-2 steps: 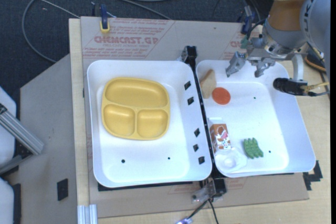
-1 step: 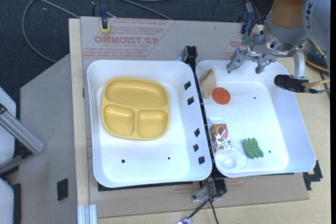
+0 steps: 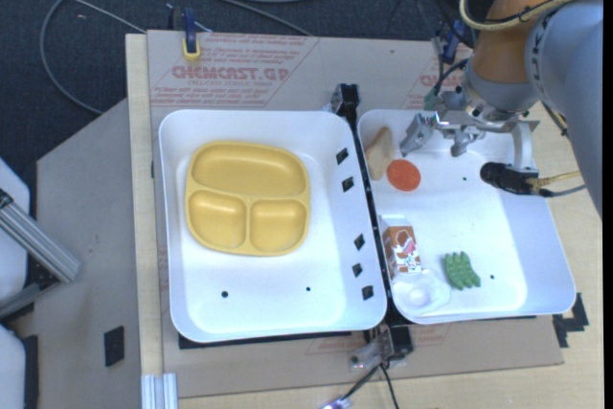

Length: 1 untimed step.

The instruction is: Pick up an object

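Camera view: orange disc (image 3: 403,175) lies just below the gripper (image 3: 439,137) (fingers apart, nothing between), arm (image 3: 536,24) reaching from right.

Gripper (image 3: 437,138) down, its fingers seemingly spread, nothing between.

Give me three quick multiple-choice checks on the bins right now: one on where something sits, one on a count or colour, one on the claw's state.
1. Where is the yellow divided plate?
A. left bin
B. right bin
C. on the cardboard

2. How many compartments does that plate have?
A. two
B. three
C. four

3. What is the claw doing?
A. gripping the green toy
B. gripping the plate
C. hanging open above the right bin, gripping nothing

Key: 1 A, the plate lies in the left bin. 2 B, one wide section above two smaller ones. 3 C, the fingers stand spread near the orange disc; the green toy lies apart.
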Motion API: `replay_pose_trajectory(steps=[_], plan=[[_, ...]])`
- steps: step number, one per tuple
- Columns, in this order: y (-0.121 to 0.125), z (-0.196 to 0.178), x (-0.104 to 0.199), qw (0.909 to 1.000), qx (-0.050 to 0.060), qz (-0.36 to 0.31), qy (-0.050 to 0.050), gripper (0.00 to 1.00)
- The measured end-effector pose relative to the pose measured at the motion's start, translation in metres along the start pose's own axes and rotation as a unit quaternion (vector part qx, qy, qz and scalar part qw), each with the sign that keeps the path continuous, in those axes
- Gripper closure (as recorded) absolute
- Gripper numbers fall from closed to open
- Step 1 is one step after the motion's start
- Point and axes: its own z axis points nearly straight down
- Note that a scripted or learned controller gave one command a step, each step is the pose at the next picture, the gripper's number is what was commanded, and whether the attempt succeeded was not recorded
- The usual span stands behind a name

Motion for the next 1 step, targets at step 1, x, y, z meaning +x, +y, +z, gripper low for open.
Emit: replay_pose_trajectory(steps=[1], plan=[[0.0008,0.0446,0.0006,1.0,-0.003,0.0,0.0,0.0]])
